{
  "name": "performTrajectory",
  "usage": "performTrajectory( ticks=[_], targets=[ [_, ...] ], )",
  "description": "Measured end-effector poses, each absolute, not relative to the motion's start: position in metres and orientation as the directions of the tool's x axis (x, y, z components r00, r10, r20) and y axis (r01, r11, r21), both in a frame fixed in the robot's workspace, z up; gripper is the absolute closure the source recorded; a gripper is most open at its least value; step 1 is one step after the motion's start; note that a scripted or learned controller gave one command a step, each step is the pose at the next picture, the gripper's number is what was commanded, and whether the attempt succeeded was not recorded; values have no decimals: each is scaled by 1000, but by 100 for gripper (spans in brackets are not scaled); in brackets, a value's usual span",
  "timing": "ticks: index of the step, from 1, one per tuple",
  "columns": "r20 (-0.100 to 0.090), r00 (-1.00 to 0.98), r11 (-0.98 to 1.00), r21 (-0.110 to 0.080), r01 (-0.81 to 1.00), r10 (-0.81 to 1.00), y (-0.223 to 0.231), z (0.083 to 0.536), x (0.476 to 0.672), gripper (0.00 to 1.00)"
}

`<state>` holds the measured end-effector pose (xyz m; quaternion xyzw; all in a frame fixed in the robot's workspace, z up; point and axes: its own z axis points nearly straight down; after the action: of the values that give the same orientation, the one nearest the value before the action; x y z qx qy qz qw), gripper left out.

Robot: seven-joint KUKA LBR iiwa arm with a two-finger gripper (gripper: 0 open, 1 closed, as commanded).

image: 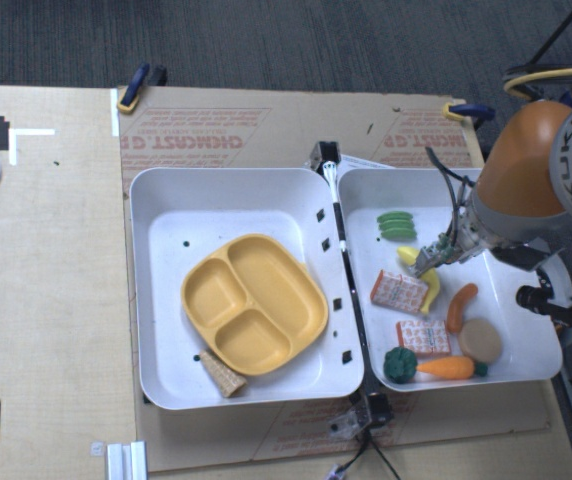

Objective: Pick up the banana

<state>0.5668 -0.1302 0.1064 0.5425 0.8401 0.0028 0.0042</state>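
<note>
- Gripper (428,260) is down inside the right bin (536,368), tip right at the far end of the banana (422,276). Honestly can't tell how it's set or whether it's got anything, too small and dark at that spot.
- Banana is a yellow curved piece around the middle of the right bin, running from just under the gripper tip toward the near side. It's wedged just beside the red-and-white box (399,292) on its left, with the sausage (461,306) off to its right.
- Green beans (397,225) sit just on the far side, so the area is pretty crowded.
- If I'm doing this step: centre over the thick middle of the banana rather than the tip, and line up across its width, not along the curve.
- Watch the box, it looks close enough that it could get pinched along with the banana.
- Lift straight up slowly, then check that yellow actually comes with it.
- Left bin (156,298) with the yellow divided plate (254,303) is well apart, no worries there.
</note>
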Motion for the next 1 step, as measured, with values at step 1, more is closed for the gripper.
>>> performTrajectory(
  ticks=[1],
  targets=[
    [-4,-669,669,3,743,743,-105,94,553,100]
  ],
)
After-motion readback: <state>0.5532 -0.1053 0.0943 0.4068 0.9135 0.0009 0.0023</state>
